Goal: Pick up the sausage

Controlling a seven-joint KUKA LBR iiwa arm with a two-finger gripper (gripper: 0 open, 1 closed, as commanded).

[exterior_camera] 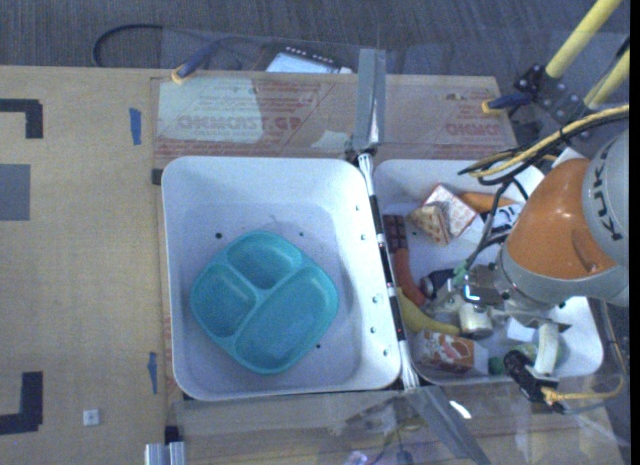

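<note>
While my wrist hangs low over the right bin, my gripper sits in the thick of the clutter there, and I cannot tell from this slant how my fingers stand or whether anything lies between them; my own grey housing and the orange band cover most of that spot.

The sausage, reddish and long, lies along the left wall of the right bin, just to the left of my gripper. Below it, touching or nearly so, is one yellow banana curving toward my fingertips.

Counting what I can make out: two white bins side by side; one teal divided plate, alone in the left bin; one sausage; one banana; one small carton with a red and white pattern near the far wall of the right bin; one dark chocolate-like bar beyond the sausage; one round reddish packet at the near edge. The other small bits under my arm are too hidden to name.
</note>
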